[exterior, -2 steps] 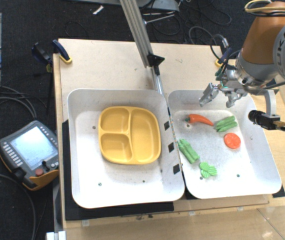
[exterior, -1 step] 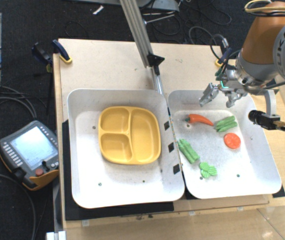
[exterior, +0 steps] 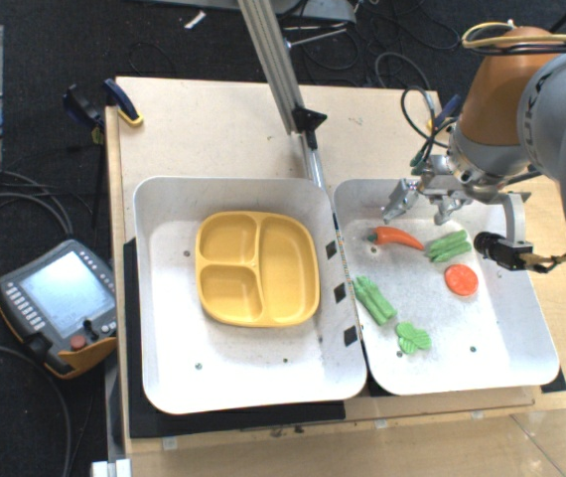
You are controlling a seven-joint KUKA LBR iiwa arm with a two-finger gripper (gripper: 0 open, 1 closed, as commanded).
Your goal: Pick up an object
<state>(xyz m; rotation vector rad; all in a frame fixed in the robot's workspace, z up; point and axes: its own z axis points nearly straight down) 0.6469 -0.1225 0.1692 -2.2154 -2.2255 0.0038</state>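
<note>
At two o'clock on the worktop (exterior: 213, 127), my jaws (exterior: 424, 205) hang open and empty above the carrot (exterior: 398, 237).

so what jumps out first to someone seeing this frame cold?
The yellow divided tray sits alone in the left bin. Next, the grey-and-orange arm coming in from the right, its gripper hovering over the right bin just above the orange carrot. Scattered around it are green toy vegetables and a red-orange slice.
</note>
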